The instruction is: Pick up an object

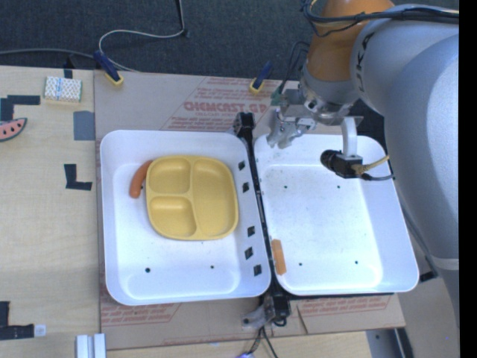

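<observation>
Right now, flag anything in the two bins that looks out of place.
The yellow divided plate sits askew in the left bin, covering part of an orange carrot-like piece at its left edge. A second orange piece lies tight against the right bin's left wall.

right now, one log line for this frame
gripper above right bin far-left corner | yellow plate in left bin | nothing seen held

A thick grey arm (417,73) carries a rounded orange band (344,21) above the fingers. Thin black cables (309,10) loop beside the band, over a silver metal wrist block (298,118).
</observation>
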### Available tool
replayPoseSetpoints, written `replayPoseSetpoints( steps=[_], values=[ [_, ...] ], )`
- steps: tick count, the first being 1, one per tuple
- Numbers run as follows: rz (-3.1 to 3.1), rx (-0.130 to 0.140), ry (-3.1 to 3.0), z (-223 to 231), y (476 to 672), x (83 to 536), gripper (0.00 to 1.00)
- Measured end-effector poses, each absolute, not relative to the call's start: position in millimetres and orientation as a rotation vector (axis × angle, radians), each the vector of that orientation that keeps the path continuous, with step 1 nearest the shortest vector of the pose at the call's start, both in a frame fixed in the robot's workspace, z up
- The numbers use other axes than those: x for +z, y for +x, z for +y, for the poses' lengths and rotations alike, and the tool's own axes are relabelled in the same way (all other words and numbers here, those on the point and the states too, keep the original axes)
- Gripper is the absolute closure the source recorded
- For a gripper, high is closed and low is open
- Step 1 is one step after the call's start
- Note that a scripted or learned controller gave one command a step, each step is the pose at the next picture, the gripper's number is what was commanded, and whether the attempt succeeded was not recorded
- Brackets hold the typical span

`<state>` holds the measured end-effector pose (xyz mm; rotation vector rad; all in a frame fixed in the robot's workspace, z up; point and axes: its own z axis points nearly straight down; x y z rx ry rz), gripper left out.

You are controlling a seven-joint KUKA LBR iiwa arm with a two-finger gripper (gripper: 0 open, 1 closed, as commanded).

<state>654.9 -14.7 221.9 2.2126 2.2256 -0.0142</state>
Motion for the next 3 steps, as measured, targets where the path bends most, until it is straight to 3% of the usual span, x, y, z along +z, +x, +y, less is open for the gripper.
replayPoseSetpoints(
  steps=[1, 2, 3],
  values=[
    [2.225, -0.016, 2.213, -14.8, 654.8, 221.8, 0.00],
    [2.226, -0.017, 2.212, -14.7, 655.0, 231.4, 1.00],
    [2.225, -0.018, 2.211, -14.9, 654.9, 231.2, 0.00]
  ],
)
